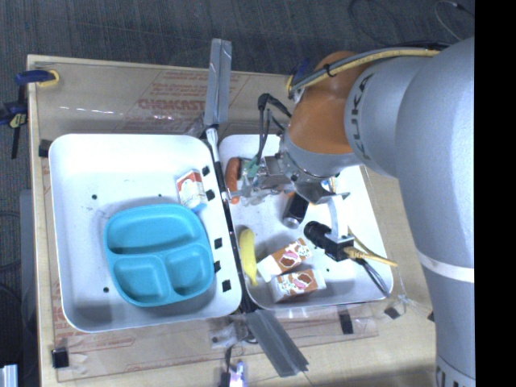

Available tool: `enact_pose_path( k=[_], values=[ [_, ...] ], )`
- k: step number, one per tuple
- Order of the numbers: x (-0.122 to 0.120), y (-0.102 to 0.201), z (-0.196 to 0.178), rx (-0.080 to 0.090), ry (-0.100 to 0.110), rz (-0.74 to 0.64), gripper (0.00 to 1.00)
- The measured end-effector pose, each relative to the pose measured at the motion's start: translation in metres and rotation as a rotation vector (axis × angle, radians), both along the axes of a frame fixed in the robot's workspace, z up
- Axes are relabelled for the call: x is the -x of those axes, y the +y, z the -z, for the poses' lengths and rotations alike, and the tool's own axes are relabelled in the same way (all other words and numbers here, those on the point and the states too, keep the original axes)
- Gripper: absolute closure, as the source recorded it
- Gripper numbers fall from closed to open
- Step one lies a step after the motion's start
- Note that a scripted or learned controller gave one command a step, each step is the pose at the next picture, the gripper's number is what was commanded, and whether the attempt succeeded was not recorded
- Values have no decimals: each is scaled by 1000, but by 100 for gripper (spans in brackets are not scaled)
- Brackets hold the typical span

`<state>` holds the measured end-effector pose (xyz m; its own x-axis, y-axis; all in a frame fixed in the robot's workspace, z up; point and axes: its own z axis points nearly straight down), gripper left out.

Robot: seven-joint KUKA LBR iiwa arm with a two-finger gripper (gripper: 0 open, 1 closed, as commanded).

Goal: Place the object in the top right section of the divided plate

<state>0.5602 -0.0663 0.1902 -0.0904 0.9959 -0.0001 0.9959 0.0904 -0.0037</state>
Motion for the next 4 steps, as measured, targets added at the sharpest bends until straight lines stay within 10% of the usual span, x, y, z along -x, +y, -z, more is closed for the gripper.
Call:
enact_pose_path(
  k=[1, 2, 3, 4],
  values=[
    [36, -99, -47, 0, 0, 10, 100],
    [12, 11, -29, 0, 3, -30, 100],
    [42, -146, -25, 0, 0, 37, 100],
    [72, -81, 75, 5, -25, 142, 100]
  ],
)
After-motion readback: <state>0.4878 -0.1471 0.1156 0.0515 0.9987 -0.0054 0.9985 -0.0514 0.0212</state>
